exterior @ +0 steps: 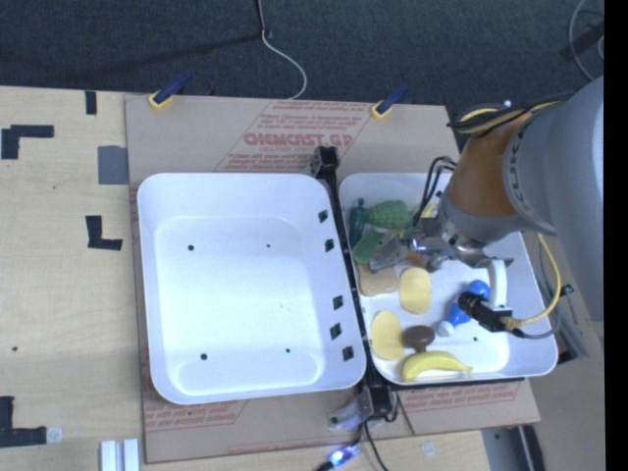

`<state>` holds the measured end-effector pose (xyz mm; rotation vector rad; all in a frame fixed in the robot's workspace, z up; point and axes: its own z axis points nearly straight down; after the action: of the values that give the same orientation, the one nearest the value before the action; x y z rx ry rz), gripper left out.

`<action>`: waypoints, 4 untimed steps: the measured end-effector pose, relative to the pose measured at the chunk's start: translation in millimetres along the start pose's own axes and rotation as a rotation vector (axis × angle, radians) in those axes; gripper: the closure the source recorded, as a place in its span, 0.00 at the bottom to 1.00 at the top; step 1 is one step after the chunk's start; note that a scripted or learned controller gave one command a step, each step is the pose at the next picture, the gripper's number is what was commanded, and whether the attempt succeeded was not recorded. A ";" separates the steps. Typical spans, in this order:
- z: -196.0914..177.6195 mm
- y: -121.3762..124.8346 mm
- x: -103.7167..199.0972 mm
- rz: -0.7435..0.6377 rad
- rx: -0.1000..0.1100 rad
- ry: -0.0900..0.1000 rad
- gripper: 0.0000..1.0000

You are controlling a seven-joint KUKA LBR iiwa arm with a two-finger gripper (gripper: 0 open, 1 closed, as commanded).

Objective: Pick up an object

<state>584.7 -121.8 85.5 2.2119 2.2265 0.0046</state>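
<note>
In the camera view, the end effector [397,251] is seen low in the right bin [525,361], beside the divider. How far it is open cannot be told. A green leafy object [385,216] lies just above it, touching or nearly so. A smooth pale yellow oval piece [415,289] lies just below it, and a curved glossy banana [435,365] further below.

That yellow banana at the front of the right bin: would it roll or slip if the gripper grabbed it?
The banana looks curved and lies flat, so it probably won't roll. Its glossy skin suggests light plastic, perhaps slippery between fingers. It touches the bin wall, which may hinder a pinch.
</note>
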 end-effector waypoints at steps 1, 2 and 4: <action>-0.1 -10.6 27.3 0.005 0.002 -0.001 0.00; 0.4 -58.1 13.0 0.008 0.006 0.000 0.00; 0.3 -53.2 -17.0 0.011 0.006 -0.001 0.00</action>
<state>531.6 -139.1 85.0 2.2265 2.2173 -0.0033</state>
